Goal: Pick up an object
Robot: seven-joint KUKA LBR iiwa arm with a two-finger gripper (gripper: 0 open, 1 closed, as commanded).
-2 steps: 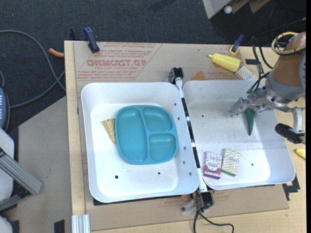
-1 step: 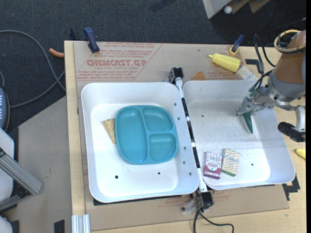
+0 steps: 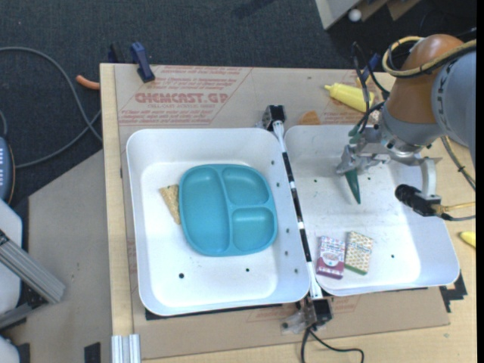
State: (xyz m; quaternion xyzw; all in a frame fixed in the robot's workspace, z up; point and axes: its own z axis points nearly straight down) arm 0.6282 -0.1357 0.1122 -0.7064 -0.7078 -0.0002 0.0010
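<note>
My gripper (image 3: 354, 166) is over the upper middle of the right bin (image 3: 423, 267), reaching in from the right. Its fingers are shut on a slim green pointed object (image 3: 353, 188), which hangs down from them with its tip towards the bin floor. Two small packets lie near the bin's front left corner, well below the gripper: a red and white one (image 3: 331, 256) and a green and tan one (image 3: 359, 252).
The left bin (image 3: 151, 271) holds a teal divided plate (image 3: 227, 209) with a tan cracker (image 3: 170, 198) tucked under its left edge. A yellow item (image 3: 344, 94) lies on the board behind the right bin. A black part (image 3: 412, 197) juts out below the wrist.
</note>
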